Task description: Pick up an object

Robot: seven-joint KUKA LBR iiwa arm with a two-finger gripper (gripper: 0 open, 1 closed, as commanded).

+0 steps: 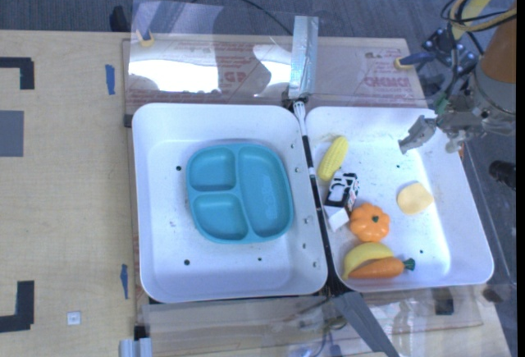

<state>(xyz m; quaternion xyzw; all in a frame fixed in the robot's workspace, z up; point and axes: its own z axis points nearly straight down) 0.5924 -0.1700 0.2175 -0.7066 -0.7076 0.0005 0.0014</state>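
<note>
Arm at the right bin's far right edge, toys lying in the bin.

The gripper [426,134] hangs over the right bin's [472,240] far right corner; I cannot tell its state. Along that bin's left edge lie a corn cob [332,157], a black-and-white toy [342,189] and a pumpkin [369,223]; a banana [365,254] and carrot [379,268] sit at the near edge, a yellow lump [415,198] mid-bin. The left bin [156,183] carries a blue tray [239,192].

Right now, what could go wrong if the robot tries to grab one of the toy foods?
1. The yellow plastic banana, orange toy carrot and small orange pumpkin sit bunched together, so the grey two-finger gripper might bump a neighbour or pinch two.
2. The yellow toy corn cob lies against the right white bin's wall, leaving little finger room.
</note>
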